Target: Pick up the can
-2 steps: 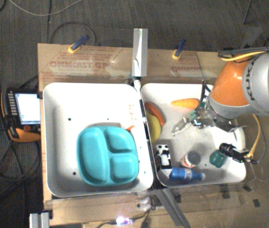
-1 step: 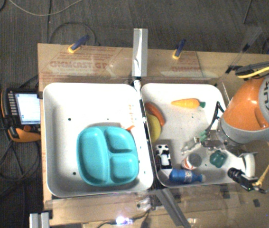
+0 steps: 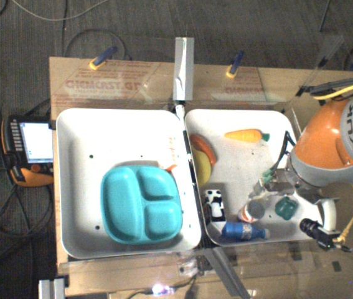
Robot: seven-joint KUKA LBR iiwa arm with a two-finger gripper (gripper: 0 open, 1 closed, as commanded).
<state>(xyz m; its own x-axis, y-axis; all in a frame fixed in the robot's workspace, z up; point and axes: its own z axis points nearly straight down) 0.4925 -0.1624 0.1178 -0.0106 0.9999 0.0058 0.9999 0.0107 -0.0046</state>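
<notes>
Apparently claw (image 3: 264,195) overlaps can (image 3: 249,212); contact unclear.

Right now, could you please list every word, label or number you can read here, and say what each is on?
"KU": dark letters on the arm, cut off at the frame edge.
Red print on the cardboard behind the bins: mirrored and blurred, unreadable.
Label on the blue bottle: too small to read.
Screen of the pendant: washed out, unreadable.

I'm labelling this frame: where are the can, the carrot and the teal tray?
can (image 3: 249,212): camera view, on its grey top.
carrot (image 3: 244,135): camera view, mid orange body.
teal tray (image 3: 125,199): camera view, large left compartment.
</notes>
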